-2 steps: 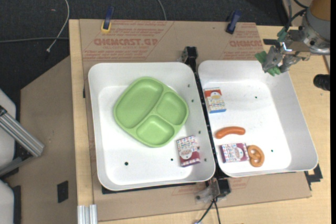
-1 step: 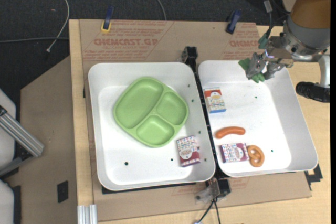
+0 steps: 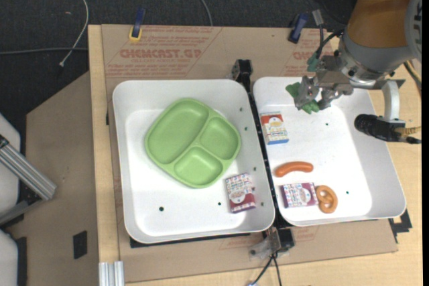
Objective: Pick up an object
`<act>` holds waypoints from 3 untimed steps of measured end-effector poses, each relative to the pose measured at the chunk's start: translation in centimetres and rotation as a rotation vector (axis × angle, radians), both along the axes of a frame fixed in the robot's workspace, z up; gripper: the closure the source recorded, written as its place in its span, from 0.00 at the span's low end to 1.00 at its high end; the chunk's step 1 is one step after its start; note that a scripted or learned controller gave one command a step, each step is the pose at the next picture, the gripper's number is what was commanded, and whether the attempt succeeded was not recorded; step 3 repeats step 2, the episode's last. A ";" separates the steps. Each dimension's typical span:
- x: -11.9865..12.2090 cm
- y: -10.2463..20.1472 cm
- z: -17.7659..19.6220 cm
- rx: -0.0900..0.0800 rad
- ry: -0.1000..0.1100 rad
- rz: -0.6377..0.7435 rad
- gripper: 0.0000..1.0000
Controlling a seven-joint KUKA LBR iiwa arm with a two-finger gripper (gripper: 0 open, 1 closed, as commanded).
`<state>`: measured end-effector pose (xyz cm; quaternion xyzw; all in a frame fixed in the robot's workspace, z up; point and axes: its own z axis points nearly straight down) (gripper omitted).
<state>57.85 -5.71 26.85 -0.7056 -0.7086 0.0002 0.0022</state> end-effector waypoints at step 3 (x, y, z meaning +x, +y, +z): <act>-3.1 10.4 -2.1 0.001 0.000 0.002 1.00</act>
